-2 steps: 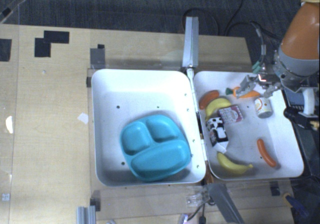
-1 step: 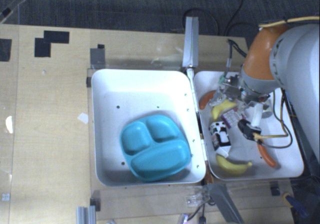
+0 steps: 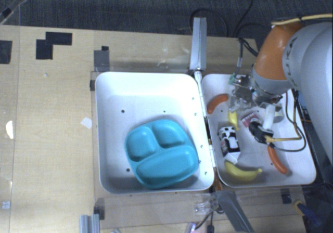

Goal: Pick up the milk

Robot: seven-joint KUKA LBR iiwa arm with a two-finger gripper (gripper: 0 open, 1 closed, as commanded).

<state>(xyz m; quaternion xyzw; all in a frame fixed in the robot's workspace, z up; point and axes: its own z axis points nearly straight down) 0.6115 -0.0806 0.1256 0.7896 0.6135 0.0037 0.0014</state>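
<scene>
The milk [image 3: 228, 140] is a small carton with black and white cow patches, lying in the right bin [image 3: 307, 172] near its left wall. My gripper [image 3: 240, 103] hangs over the upper middle of that bin, up and to the right of the carton and apart from it. The grey arm with its orange band [image 3: 270, 57] reaches in from the right and covers the bin's far right corner.
Around the milk in the right bin lie a banana [image 3: 242, 171], an orange sausage-like piece [image 3: 217, 102], a small yellow piece [image 3: 232, 118], a pink item [image 3: 250, 118] and an orange stick [image 3: 279, 162]. The left bin [image 3: 119, 91] holds a blue divided plate [image 3: 162, 152]. Cables trail by the wrist.
</scene>
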